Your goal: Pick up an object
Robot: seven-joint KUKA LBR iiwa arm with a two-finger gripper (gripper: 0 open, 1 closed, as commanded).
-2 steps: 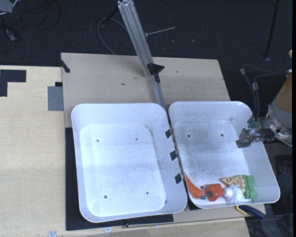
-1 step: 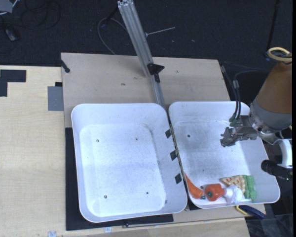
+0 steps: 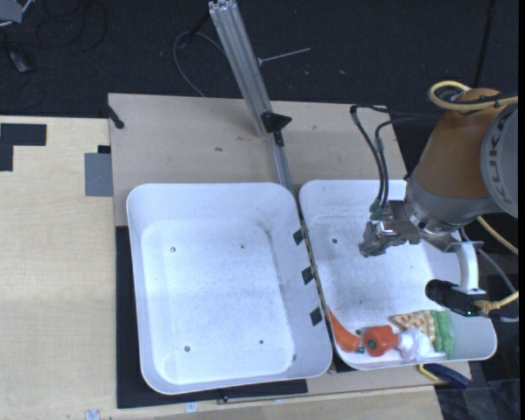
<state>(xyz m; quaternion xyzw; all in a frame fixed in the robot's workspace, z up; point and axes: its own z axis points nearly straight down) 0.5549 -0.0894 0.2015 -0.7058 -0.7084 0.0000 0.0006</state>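
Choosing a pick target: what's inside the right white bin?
In the right white bin, small items crowd its near corner: an orange carrot-like piece, a red round piece, and green-and-white pieces. The arm covers the far-right part.

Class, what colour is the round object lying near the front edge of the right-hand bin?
Red-orange: the round object shows best in the camera view.

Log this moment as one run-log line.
arm: over right bin | gripper: above bin floor, nothing seen held | objects: red piece, green piece at near edge | left bin: untouched

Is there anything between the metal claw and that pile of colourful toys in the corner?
No. In the camera view, only bare white bin floor separates the gripper from the colourful objects.
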